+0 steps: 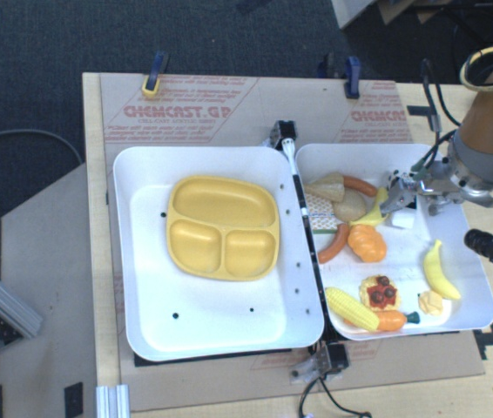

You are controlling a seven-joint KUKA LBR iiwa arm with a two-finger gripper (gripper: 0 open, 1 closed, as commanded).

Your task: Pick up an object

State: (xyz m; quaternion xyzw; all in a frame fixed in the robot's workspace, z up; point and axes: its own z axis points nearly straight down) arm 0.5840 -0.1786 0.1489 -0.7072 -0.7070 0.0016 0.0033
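Note:
The right bin [480, 307] holds several toy foods: a sausage [334, 243], an orange fruit [368, 244], a banana [439, 271], a corn cob [351, 308], a small pizza piece [380, 292], a tan bread piece [348, 204] and a hot dog [360, 185]. My gripper [401, 200] hangs low over the upper middle of this bin, just right of the bread piece and above the orange fruit. A small white block [401, 220] lies right under it. A yellow wedge [373, 212] sits at its left.
The left bin [133, 233] holds a yellow divided plate [223, 227]. Black clips [286, 134] join the bins at their shared edge. Blue and yellow clamps [152, 77] hold the cardboard at the back. The arm's grey and orange wrist [489, 138] fills the right side.

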